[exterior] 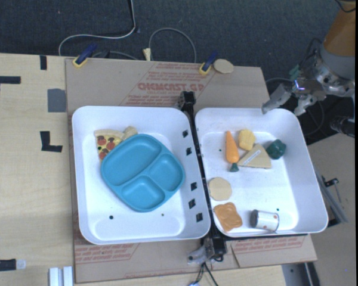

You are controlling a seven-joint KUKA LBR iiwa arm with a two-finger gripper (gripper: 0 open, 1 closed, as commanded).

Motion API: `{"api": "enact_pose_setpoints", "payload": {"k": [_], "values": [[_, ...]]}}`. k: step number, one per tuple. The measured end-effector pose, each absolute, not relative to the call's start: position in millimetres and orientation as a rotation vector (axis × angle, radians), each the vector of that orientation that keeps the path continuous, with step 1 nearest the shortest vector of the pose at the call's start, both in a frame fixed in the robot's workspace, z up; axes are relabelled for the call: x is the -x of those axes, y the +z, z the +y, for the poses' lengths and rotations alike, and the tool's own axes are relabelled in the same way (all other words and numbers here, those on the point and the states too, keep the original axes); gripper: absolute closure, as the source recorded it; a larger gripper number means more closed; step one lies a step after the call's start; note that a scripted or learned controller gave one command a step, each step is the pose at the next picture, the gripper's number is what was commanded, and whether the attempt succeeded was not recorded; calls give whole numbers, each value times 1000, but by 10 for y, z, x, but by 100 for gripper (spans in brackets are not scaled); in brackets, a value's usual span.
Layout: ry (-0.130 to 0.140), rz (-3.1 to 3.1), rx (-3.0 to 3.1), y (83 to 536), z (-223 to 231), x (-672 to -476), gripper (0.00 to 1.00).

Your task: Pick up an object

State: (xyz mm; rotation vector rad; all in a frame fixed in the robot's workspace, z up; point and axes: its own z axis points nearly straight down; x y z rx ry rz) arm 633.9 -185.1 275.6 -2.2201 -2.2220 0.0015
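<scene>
The right bin holds an orange carrot, a yellow chunk, a pale cheese wedge, a dark green piece, a round beige cookie, an orange toast slice and a small can lying on its side. My gripper hangs over that bin's far right corner, above and to the right of the food. It is open, its two fingers spread with nothing between them.
The left bin carries a blue divided plate, a pizza slice and a small yellowish piece. A round tan disc lies on the cardboard behind the bins. Cables run across the dark floor at the back.
</scene>
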Motion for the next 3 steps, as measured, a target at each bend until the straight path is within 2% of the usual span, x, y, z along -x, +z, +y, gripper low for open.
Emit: {"api": "enact_pose_setpoints", "payload": {"k": [1, 2, 3], "values": [[6, -2222, 2213, 1578, -1491, -6586, 0], [-7, -2233, 2222, 875, -1001, -6339, 0], [-2, -2227, 2223, 964, -1020, -6327, 100]]}}
